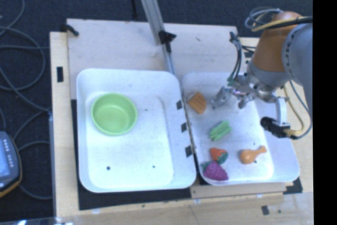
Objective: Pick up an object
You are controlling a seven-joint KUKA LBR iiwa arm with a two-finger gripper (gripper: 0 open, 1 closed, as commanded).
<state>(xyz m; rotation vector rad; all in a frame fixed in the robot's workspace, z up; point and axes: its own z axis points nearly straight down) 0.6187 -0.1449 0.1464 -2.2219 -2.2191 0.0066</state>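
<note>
In the right bin (279, 163) lie several toy foods: an orange-brown block (197, 103) near its left wall, a green ridged piece (220, 130) in the middle, a red strawberry (218, 154), a purple grape bunch (215, 170) at the front, and an orange drumstick (251, 154) at the front right. My gripper (231, 98) hangs over the back of this bin, to the right of the orange-brown block and above the green piece. Its fingers are spread apart with nothing between them.
The left bin (158, 160) holds a green bowl (114, 113) at its left side. A slanted metal pole (152, 8) rises from the bench behind the bins. Cables trail over the dark floor at the left.
</note>
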